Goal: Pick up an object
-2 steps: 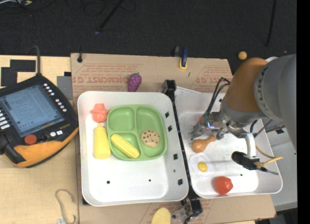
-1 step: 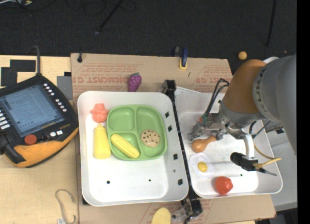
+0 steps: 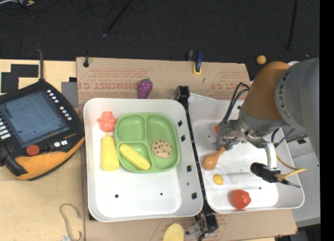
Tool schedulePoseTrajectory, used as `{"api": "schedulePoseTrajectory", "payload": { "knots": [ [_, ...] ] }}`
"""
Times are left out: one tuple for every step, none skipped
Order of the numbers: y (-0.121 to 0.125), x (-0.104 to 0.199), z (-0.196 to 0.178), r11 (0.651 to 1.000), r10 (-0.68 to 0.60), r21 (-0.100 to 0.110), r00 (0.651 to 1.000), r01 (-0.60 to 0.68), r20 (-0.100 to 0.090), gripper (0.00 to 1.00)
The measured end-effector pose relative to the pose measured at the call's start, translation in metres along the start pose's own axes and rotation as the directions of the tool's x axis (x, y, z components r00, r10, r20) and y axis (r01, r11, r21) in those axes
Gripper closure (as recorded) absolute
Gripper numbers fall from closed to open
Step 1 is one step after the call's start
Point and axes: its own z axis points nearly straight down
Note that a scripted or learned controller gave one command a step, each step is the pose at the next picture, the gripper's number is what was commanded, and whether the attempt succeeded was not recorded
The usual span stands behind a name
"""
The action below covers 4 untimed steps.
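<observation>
Tool (image 3: 225,136) low in right bin (image 3: 292,199), opening not discernible (cannot tell grip). Drumstick (image 3: 213,158) lies just below-left of tool, long axis running diagonally up toward it, thin end nearest. Tomato (image 3: 240,199) farther, beyond drumstick.

On the counter (image 3: 42,203) at the far left lies a teach pendant (image 3: 36,125) with a lit screen and an orange-and-black body, and near the front left corner sits a small metal hook (image 3: 70,219). A sheet of printed cardboard (image 3: 120,81) lies under the bins, with a purple grape cluster toy (image 3: 145,87) resting on it behind the left bin and a blue-and-yellow clamp (image 3: 197,62) at its back edge. A yellow object (image 3: 174,232) sits just off the front edge between the bins.
</observation>
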Motion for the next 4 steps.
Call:
{"api": "schedulePoseTrajectory", "payload": {
  "knots": [
    [0.004, 0.002, -0.063, 1.0, -0.009, -0.009, 1.0, 0.009, 0.003, 1.0],
    [-0.003, 0.004, -0.107, 1.0, -0.008, -0.006, 1.0, 0.008, 0.002, 1.0],
    [-0.003, 0.003, -0.132, 1.0, -0.008, -0.006, 1.0, 0.008, 0.002, 1.0],
    [0.019, 0.05, -0.133, 1.0, -0.012, -0.006, 1.0, 0.012, 0.001, 1.0]
  ]
}}
